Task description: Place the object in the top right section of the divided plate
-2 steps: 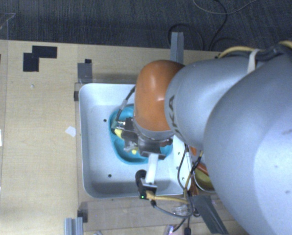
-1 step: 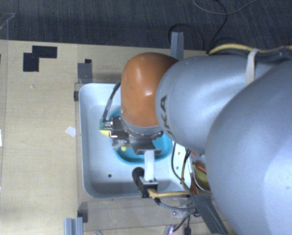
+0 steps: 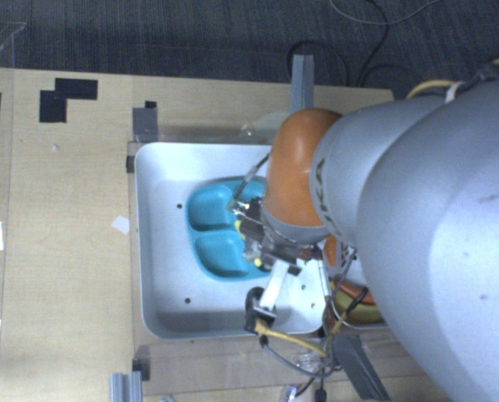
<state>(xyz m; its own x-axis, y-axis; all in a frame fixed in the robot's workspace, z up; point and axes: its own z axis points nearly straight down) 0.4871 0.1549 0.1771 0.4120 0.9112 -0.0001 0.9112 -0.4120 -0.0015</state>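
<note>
Arm [image 3: 417, 224] reaches in from the right and covers most of the right side of the white bin [image 3: 162, 224]. Orange band [image 3: 295, 170] sits right over the bin's middle. Below it the wrist hardware and a white bracket [image 3: 275, 287] with cables [image 3: 287, 342] hang low over the bin floor.

Blue divided plate [image 3: 216, 233] lies in the bin, left of the wrist. Two of its sections are in view, one above the other; the plate's right part goes under the arm, so the top right section is hidden.

Jaws: cannot tell whether they are wide, narrow or holding anything, since the wrist blocks them. The object to be placed can't be picked out either. Something yellow and red [image 3: 354, 300] peeks out under the arm at the lower right, possibly an item in the second bin, but too covered to name.

Risks from here, as a guess:
- The target section is out of sight, so a drop could land in the wrong section or on a divider and roll off.
- The wrist is low and close to the plate, so a sideways move could nudge the plate across the bin and shift the target.
- If nothing is held, the release does nothing.
- The loose cables could snag on the bin edge.
</note>
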